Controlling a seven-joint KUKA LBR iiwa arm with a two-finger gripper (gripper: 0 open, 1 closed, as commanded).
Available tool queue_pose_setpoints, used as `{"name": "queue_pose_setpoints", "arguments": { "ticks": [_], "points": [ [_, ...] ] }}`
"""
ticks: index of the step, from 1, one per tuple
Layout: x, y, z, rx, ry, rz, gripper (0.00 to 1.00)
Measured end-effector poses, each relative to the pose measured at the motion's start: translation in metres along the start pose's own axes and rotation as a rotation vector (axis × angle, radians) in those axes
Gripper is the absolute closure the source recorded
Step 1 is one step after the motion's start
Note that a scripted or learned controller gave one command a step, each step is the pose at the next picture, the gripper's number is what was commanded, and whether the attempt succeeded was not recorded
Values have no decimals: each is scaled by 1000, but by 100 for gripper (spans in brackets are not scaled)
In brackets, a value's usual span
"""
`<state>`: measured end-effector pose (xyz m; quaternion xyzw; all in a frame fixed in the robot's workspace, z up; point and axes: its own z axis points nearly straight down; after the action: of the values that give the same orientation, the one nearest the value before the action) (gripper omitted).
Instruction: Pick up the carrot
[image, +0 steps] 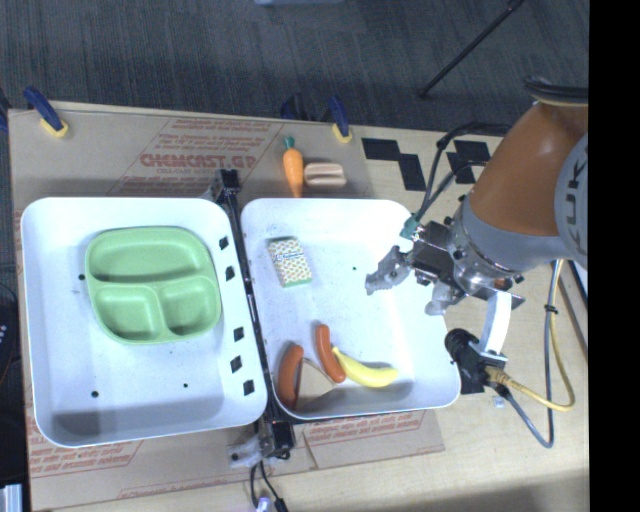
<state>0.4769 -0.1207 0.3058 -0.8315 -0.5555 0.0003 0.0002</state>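
Observation:
The carrot (292, 170), orange with a green top, lies on the cardboard just behind the right bin's (330, 215) far rim, outside both bins. My gripper (410, 288) hovers over the right side of the right bin, well in front and to the right of the carrot. Its two fingers (383, 277) stand apart with nothing between them.
A tan bun-like toy (324, 176) lies right beside the carrot. In the right bin are a small patterned box (289, 261), two sausages (329, 352) and a banana (366, 373). The left bin (40, 330) holds a green divided tray (152, 283). Blue clamps (341, 124) grip the far edge.

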Motion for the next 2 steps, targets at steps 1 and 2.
{"name": "queue_pose_setpoints", "arguments": {
  "ticks": [1, 2],
  "points": [
    [51, -23, 115, 5, 0, -162, 0],
    [82, 54, 115, 4, -1, 3, 0]
  ]
}}
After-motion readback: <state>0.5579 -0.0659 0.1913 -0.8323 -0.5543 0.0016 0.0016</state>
